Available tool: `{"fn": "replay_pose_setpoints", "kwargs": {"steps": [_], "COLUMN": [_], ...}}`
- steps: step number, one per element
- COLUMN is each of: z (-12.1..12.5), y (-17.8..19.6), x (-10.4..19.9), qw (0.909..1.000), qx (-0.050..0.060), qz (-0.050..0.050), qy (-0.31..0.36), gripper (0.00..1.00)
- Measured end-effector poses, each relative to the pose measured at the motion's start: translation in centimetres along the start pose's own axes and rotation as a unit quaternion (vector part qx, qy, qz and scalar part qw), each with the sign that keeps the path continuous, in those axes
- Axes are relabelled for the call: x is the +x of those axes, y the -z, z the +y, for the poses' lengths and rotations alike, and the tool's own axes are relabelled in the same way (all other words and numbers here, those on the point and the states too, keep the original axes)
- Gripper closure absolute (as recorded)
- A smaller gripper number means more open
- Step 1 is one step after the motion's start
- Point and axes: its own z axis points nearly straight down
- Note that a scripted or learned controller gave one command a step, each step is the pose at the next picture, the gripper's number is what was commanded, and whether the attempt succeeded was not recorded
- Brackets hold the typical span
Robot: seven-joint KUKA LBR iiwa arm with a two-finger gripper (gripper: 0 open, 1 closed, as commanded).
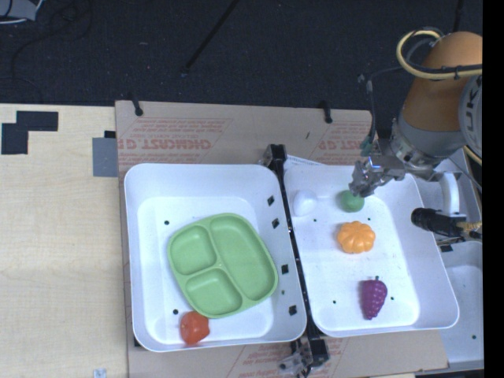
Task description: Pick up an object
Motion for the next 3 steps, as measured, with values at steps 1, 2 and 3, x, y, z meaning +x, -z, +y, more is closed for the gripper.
{"fn": "replay_pose_setpoints", "kwargs": {"steps": [1, 2, 3], "z": [-1.0, -3.1, -4.6], "y": [0.1, -1.3, -2.2], "x": [5.9, 10.8, 15.5], "qw": [1.0, 1.0, 1.0], "qx": [0.0, 0.001, 0.001], "qz": [0.0, 0.0, -0.001], "qy": [-0.001, 0.0, -0.001], "gripper": [1.0, 1.0, 1.0]}}
